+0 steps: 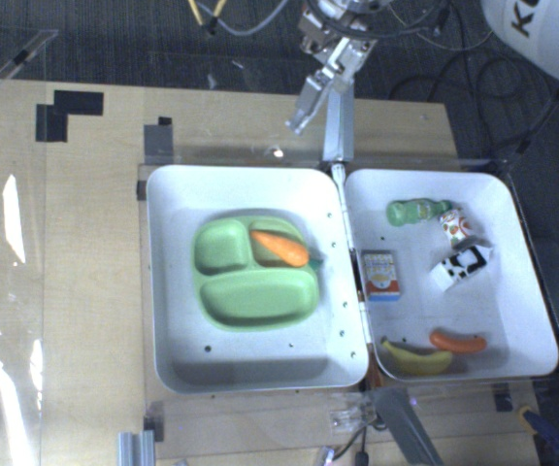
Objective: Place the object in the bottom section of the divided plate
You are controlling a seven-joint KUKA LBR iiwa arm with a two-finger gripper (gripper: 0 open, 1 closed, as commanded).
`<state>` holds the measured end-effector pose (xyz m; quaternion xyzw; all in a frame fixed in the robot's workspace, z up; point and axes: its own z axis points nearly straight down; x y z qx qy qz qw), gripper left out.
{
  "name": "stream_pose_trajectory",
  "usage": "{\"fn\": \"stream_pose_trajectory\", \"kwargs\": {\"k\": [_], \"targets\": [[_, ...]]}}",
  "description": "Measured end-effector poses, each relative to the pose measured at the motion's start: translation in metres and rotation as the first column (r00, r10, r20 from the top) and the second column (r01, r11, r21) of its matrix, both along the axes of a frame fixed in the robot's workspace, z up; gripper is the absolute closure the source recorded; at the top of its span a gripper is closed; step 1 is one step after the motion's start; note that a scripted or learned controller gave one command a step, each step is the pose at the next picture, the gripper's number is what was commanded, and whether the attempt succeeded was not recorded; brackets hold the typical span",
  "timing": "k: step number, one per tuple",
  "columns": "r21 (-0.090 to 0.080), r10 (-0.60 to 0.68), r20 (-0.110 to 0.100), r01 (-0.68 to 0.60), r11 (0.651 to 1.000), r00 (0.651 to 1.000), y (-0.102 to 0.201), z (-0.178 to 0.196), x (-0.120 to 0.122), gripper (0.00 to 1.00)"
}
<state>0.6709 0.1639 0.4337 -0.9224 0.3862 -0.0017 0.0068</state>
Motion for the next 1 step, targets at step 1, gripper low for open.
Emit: {"fn": "stream_pose_trajectory", "kwargs": {"k": [1], "targets": [[-0.007,0.475,0.007,-0.475,0.88,0.88,-0.0474,0.0006,-0.0096,0.0]]}}
